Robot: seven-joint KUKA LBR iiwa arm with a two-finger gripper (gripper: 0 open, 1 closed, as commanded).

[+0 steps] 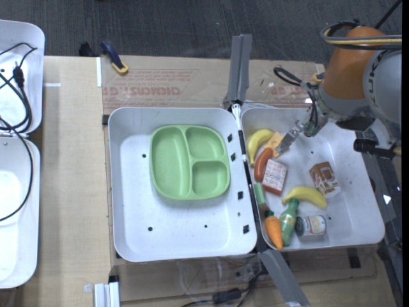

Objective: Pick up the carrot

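The carrot [273, 231] is small and orange with a green top. It lies at the front left corner of the right bin [358, 235], against the bin's left wall and beside a green bottle [289, 220]. My gripper [285, 143] hangs over the back left part of that bin, just right of a yellow banana [257, 141] and well behind the carrot. Nothing shows in its grasp. The grey arm with its orange band [353, 62] reaches in from the right.
The right bin also holds a red sausage [262, 163], a small printed box [275, 176], a second banana [305, 196], a brown packet [324, 178] and a tin can [312, 226]. A green divided plate [190, 162] lies in the left bin [128, 222].
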